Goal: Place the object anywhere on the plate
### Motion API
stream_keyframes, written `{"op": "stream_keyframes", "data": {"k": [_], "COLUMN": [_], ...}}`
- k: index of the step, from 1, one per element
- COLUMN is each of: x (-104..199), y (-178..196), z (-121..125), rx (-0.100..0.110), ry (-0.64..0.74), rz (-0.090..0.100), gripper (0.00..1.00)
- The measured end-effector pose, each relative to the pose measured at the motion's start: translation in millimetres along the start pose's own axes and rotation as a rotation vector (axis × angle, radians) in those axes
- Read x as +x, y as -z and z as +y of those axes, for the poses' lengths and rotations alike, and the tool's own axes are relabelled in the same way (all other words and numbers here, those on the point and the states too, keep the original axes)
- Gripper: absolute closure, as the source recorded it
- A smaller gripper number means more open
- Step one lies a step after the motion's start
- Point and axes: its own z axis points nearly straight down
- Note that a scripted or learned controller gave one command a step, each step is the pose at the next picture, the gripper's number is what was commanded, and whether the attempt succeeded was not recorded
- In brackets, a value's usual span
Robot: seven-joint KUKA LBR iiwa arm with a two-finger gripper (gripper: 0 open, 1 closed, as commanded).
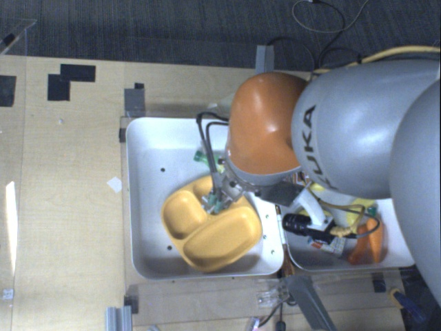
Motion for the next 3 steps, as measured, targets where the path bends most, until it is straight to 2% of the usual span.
{"op": "stream_keyframes", "data": {"k": [1, 2, 3], "x": [39, 52, 52], "y": [10, -83, -55], "z": [43, 40, 41], "rx": [-0.002, 0.001, -0.003], "ry": [0.240, 0.455, 0.875], "rz": [0.000, 0.002, -0.001], "gripper": [1.00, 1.00, 1.00]}}
